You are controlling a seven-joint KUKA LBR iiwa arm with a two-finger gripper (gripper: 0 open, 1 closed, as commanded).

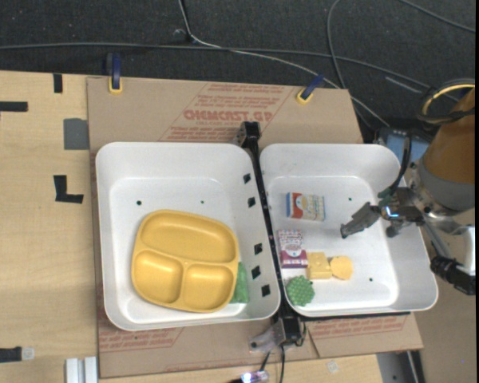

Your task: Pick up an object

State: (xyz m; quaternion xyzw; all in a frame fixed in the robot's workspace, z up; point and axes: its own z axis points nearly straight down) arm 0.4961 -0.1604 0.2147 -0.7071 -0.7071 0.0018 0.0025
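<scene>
The hand [373,219] is seen over the right side of the right bin [335,159], reaching in from the right — its dark fingers are spread apart and nothing is pinched between them. In that bin, to the hand's left, a small blue-and-red carton [305,207], a maroon packet [290,246], a yellow block-shaped toy [330,267] and a green round piece [301,291] are laid apart from the fingers. A yellow divided tray [184,259] is set in the left bin [112,182] — a green item [240,285] is tucked against its right edge.
</scene>
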